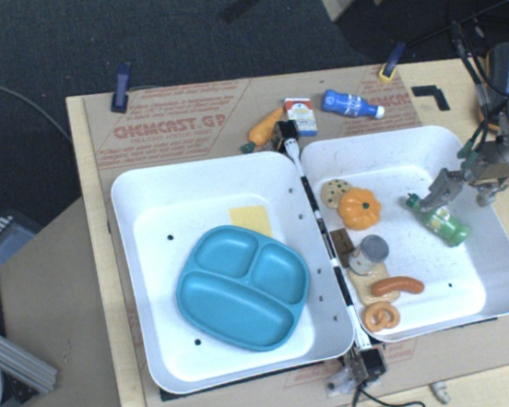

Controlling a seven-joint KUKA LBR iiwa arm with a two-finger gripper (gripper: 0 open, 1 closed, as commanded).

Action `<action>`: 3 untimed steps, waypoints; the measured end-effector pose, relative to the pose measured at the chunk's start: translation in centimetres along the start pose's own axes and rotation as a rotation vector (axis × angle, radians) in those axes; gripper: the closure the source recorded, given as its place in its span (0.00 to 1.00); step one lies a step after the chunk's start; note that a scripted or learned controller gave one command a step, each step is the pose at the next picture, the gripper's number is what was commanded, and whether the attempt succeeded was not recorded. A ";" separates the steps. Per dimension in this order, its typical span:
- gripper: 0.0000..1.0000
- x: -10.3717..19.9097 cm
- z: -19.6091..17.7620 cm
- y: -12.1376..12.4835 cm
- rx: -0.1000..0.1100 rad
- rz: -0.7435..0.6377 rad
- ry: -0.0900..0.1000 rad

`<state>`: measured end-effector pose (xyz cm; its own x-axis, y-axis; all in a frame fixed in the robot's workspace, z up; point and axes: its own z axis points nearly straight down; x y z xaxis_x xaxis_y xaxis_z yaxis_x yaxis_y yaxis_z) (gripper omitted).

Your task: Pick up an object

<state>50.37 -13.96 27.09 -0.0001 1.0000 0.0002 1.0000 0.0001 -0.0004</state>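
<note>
The left bin holds a blue divided plate and a yellow slice by its far wall. The right bin holds a cookie, small pumpkin, grey can, sausage, pretzel and green bottle. The pincer hangs at the bottle near the right rim; whether it grips is unclear.

tray in left bin, pumpkin right

We see our arm reaching in from the right edge, wrist bent leftward and low. Our gripper points left, its grey fingers slightly spread.
</note>
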 end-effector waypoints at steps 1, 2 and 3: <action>0.00 1.9 12.7 6.3 0.002 0.000 0.001; 0.00 -2.8 8.3 8.3 -0.003 0.001 -0.002; 0.00 -5.6 18.7 8.5 0.001 0.001 0.000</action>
<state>58.88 -19.55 8.42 0.0007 1.0000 -0.0001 1.0000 -0.0007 -0.0010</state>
